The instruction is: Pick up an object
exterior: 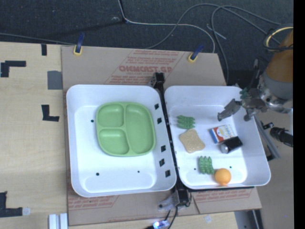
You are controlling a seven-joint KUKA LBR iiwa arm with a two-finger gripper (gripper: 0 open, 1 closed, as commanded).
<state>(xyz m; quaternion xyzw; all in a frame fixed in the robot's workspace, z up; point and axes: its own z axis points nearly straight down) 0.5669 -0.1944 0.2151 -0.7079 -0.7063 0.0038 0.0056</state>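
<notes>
Camera view cut off the arm (280,66) at right; its gripper (237,111) hung spread and released above the right bin (257,175), near a black object (230,144), hard to identify.

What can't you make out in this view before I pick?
- Arm: cut off by the right edge of the camera view.
- Box: label print too small to read.
- Black item: too small and dark to identify.
- Green pieces: too small to tell what they are.
</notes>
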